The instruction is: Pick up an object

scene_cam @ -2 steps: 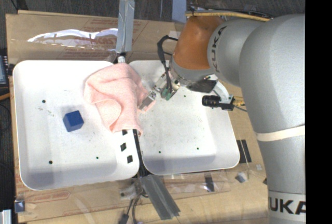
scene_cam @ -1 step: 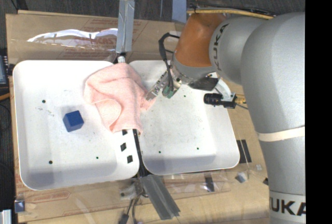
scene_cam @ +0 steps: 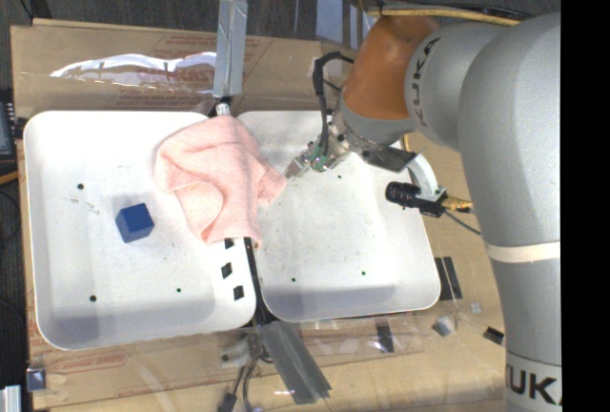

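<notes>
1. Gripper (scene_cam: 307, 162) sits over the far left part of the right bin (scene_cam: 381, 291), hanging below the arm's orange band (scene_cam: 386, 67); whether it is clenched or released cannot be told, since its tip is small and partly masked by the wrist.
2. Left bin (scene_cam: 57, 305) holds a blue cube (scene_cam: 134, 221) in its left-middle area, resting flat on the floor of the bin, well apart from the gripper.
3. Pink cloth (scene_cam: 214, 176) lies crumpled to the right of the cube, mostly in the far right part of the left bin, and drapes over the divide between the two bins.
4. Right edge of the cloth reaches into the right bin and ends just beside the gripper, on its left; contact between them cannot be made out.
5. Grey arm (scene_cam: 505, 143) fills the right side of the scene, reaching left over the right bin.
6. Brown bench (scene_cam: 114, 48) shows beyond the far rims of the bins.
</notes>
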Tool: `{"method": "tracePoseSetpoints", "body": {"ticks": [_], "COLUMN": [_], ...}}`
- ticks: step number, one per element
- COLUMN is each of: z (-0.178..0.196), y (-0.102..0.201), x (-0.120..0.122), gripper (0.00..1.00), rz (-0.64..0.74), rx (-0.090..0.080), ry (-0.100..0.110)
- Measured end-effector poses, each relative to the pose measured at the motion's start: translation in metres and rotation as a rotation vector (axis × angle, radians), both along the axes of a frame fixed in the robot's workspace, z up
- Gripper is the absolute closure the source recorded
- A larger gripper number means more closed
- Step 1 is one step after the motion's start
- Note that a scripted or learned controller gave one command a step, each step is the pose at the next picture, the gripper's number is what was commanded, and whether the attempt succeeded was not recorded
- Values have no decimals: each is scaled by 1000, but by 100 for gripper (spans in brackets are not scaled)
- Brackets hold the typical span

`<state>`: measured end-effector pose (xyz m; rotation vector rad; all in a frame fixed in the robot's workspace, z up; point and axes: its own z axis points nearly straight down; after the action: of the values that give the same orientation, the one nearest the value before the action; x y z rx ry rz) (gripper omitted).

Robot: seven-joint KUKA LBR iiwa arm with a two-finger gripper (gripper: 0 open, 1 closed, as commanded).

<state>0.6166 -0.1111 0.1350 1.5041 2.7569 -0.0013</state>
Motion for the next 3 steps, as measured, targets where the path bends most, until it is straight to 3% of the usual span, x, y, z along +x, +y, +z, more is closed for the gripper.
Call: {"method": "tracePoseSetpoints", "body": {"ticks": [1, 2, 3], "z": [0, -43, -32], "y": [0, 16, 17], "x": [0, 11, 12], "gripper": [0, 0, 100], "rz": [0, 290, 294], "rx": [0, 2, 1], "ry": [0, 3, 3]}}
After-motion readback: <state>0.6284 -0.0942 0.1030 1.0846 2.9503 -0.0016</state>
